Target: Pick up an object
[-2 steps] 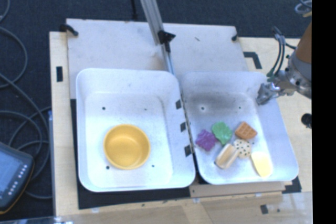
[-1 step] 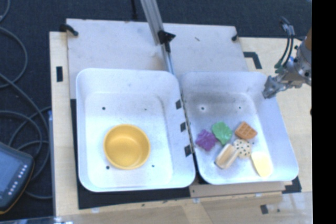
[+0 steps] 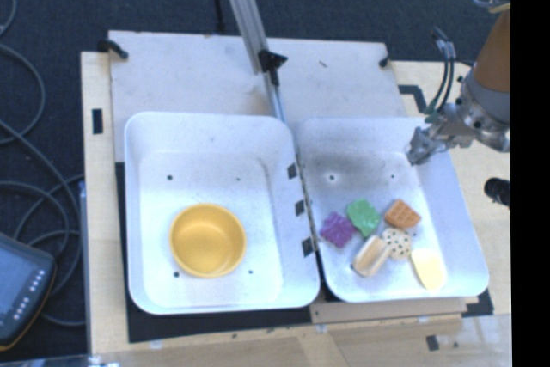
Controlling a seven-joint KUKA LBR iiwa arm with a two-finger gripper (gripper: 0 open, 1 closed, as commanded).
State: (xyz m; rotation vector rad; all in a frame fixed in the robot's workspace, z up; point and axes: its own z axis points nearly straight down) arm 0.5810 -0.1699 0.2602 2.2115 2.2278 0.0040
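Several small toy foods lie in the right bin point(image 3: 361, 150) toward its near side: a purple piece point(image 3: 337, 229), a green piece point(image 3: 363, 217), an orange waffle-like piece point(image 3: 401, 214), a spotted cream piece point(image 3: 396, 243), a tan bread-like piece point(image 3: 370, 256) and a pale yellow piece point(image 3: 428, 268). A yellow bowl point(image 3: 207, 240) sits in the left bin point(image 3: 210, 142). My gripper point(image 3: 419, 147) hangs over the right bin's far right edge, above and to the right of the toys, with nothing seen in it.
A slanted metal post point(image 3: 245, 9) rises from behind the bins' shared edge. Cables point(image 3: 34, 142) and a tablet-like device point(image 3: 21, 284) lie on the dark floor at the left. The bench's wooden rim point(image 3: 387, 331) runs along the front.
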